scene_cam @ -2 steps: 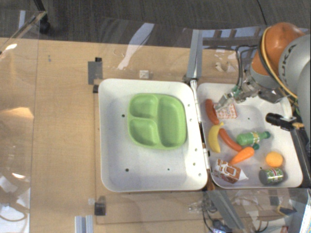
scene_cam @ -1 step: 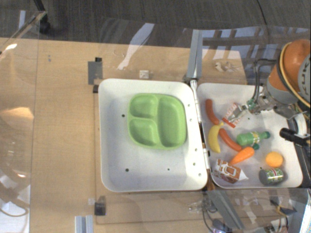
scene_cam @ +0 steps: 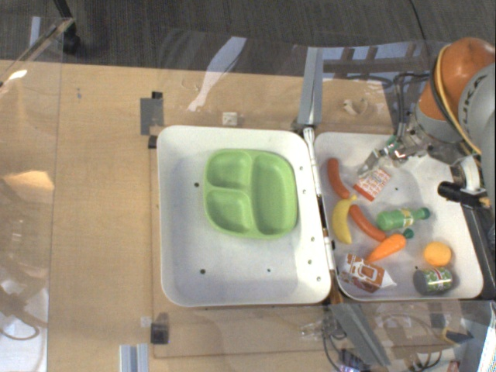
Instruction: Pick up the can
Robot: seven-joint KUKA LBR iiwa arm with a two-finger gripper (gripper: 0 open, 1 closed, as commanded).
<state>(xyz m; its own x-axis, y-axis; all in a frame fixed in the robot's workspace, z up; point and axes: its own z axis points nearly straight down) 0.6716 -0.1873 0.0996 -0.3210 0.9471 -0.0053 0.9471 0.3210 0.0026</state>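
Observation:
The can [scene_cam: 434,280] is grey with a green and yellow label and lies on its side in the front right corner of the right bin [scene_cam: 465,231]. My gripper [scene_cam: 390,153] is at the back of that bin, far from the can. It sits just above the top edge of a red and white packet [scene_cam: 373,183]. Whether it touches the packet I cannot tell.
The right bin also holds two sausages [scene_cam: 336,177], a banana [scene_cam: 342,219], a carrot [scene_cam: 387,247], a green bottle [scene_cam: 401,219], an orange [scene_cam: 437,253] right behind the can and a small carton [scene_cam: 363,273]. A green divided plate [scene_cam: 252,193] lies in the left bin [scene_cam: 186,270].

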